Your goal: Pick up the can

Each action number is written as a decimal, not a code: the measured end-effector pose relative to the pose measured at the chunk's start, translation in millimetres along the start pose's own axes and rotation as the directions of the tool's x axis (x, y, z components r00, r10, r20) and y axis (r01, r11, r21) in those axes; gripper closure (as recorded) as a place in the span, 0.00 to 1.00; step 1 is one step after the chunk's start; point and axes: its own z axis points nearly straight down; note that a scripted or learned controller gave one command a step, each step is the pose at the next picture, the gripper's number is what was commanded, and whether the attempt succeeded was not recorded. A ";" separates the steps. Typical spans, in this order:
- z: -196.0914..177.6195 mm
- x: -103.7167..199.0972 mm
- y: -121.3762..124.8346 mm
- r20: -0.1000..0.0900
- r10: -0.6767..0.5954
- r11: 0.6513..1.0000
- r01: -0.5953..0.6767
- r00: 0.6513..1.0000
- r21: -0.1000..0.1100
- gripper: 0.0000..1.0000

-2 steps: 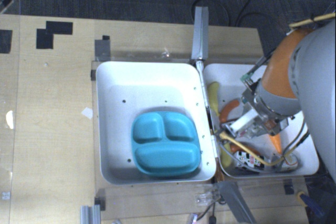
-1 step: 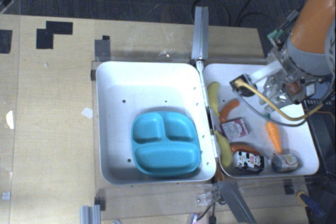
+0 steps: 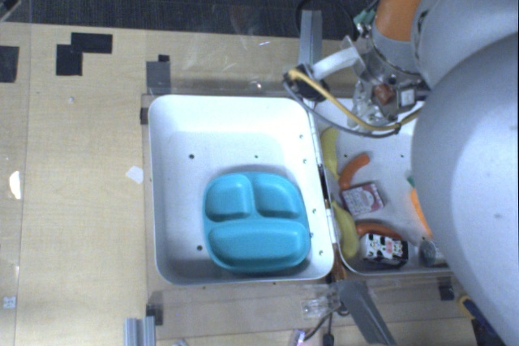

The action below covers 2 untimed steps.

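Observation:
A small can [image 3: 383, 249] with a black and white label lies on its side in the front of the right bin [image 3: 389, 162]. My gripper [image 3: 381, 97] hangs over the back of that bin, well behind the can and apart from it. Yellow and black cables loop around the wrist. The grey arm covers the right part of the bin.
In the right bin lie a yellow banana [image 3: 331, 158], an orange sausage-shaped piece [image 3: 354, 168], a reddish-brown packet [image 3: 363, 197] and a red piece [image 3: 377, 228] just behind the can. The left bin [image 3: 227, 134] holds a blue divided tray [image 3: 255, 221].

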 end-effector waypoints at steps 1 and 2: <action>-38.0 21.8 25.9 -0.003 0.105 0.995 -0.105 0.995 0.000 1.00; -0.8 73.4 -33.1 -0.003 0.105 0.994 -0.105 0.994 0.000 1.00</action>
